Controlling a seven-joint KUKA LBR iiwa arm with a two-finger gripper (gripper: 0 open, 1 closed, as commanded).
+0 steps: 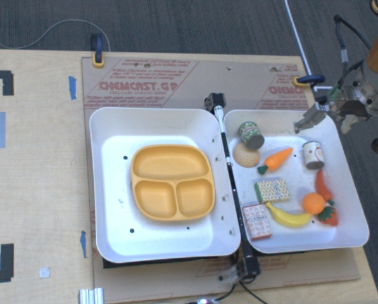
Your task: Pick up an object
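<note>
Pick not yet made. End effector [328,114] hovers over the far right corner of the right bin [353,230], fingers spread apart, holding nothing. Nearest candidate, the small white can [313,154], lies just below it; carrot [277,159] and banana [289,216] untouched.

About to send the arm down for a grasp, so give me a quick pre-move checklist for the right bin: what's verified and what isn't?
1. Gripper free of any object: ok, nothing between its fingers.
2. Fingers spread for a grasp: ok, open.
3. Gripper over a target: not ok, it hangs at the right bin far rim, beside the white can, not above it.
4. White can apart from neighbours: ok, bare floor around it.
5. Banana free to lift: not ok, it touches the orange.
6. Green can upright: not ok, lying tilted against the cookie.
</note>
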